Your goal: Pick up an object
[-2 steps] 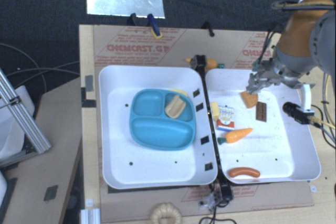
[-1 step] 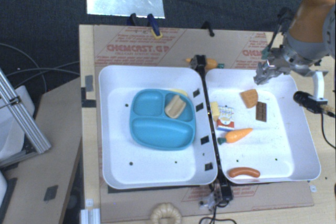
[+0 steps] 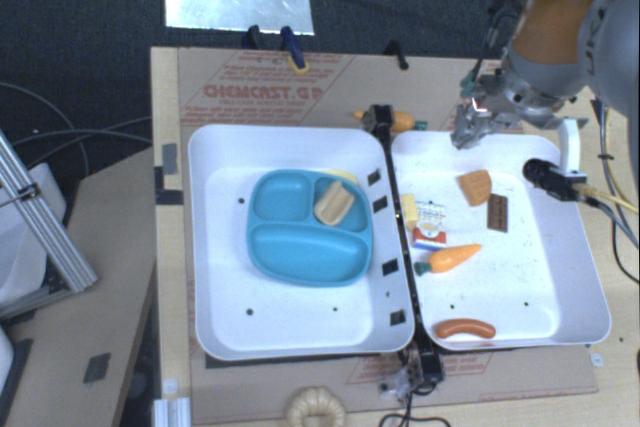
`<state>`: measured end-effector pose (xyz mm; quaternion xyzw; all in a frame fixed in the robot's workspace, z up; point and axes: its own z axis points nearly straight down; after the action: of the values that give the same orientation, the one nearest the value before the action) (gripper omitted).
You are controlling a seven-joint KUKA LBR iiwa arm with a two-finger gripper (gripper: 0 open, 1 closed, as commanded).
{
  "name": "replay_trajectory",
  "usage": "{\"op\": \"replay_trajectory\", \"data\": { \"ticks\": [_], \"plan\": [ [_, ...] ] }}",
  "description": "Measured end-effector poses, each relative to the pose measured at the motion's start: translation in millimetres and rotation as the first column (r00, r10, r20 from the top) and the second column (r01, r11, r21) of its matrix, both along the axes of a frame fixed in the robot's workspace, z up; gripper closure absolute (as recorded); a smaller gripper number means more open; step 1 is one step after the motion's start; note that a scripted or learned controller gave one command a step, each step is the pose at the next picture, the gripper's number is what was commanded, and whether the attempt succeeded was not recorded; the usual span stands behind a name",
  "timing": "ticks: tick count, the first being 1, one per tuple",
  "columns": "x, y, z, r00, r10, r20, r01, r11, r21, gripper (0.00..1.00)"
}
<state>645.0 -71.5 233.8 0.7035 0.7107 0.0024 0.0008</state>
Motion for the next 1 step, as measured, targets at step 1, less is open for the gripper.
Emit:
{"op": "replay_trajectory", "data": {
  "ticks": [1],
  "plan": [
    [-8.1,9.3,-15.7,1.000,-0.004,-0.004,0.004,1.000,-0.002,1.00]
  ]
}}
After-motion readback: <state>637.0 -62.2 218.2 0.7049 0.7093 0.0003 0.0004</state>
